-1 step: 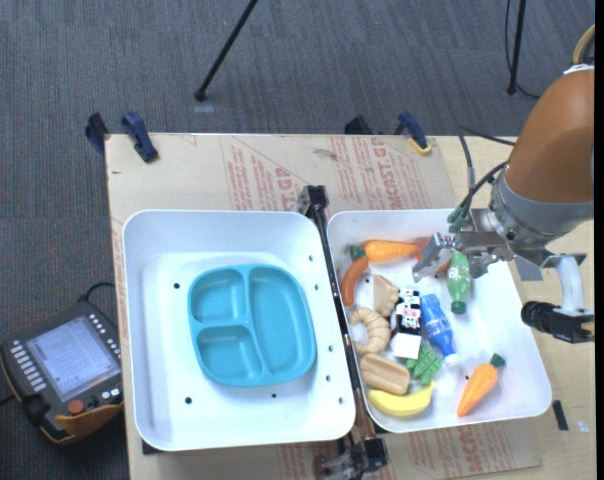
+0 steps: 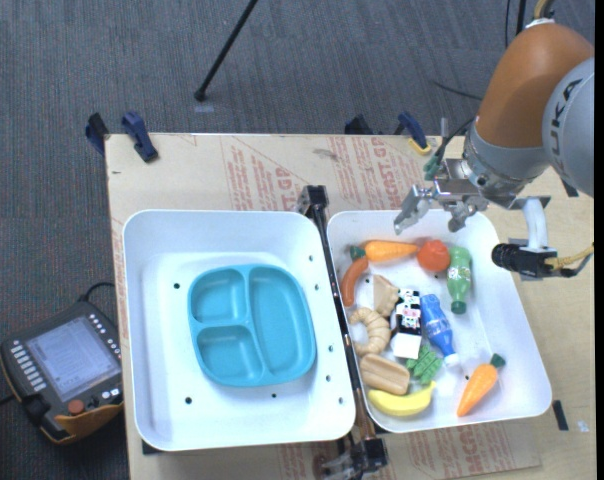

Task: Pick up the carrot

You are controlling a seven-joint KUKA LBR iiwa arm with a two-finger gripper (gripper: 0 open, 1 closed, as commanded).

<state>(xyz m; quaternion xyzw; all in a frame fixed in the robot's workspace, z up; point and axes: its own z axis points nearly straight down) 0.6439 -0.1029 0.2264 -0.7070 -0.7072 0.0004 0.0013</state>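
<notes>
Two toy carrots lie in the right bin [image 2: 527, 313]. One carrot [image 2: 392, 251] rests crosswise near the bin's back left, next to a red tomato [image 2: 433, 256]. The other carrot [image 2: 477, 389], with a green leafy top, sits at the front right corner. My gripper [image 2: 435, 213] hangs over the bin's back edge, just above and behind the back carrot and the tomato. Its fingers are spread open and nothing is between them.
The right bin also holds a green bottle [image 2: 459, 278], a blue bottle [image 2: 439, 328], a banana [image 2: 400, 401], bread pieces [image 2: 382, 371] and an orange-red sausage [image 2: 352, 280], packed closely. The left bin [image 2: 147, 268] holds a blue divided plate [image 2: 250, 325]. A pendant [image 2: 62, 368] lies off the bench's left.
</notes>
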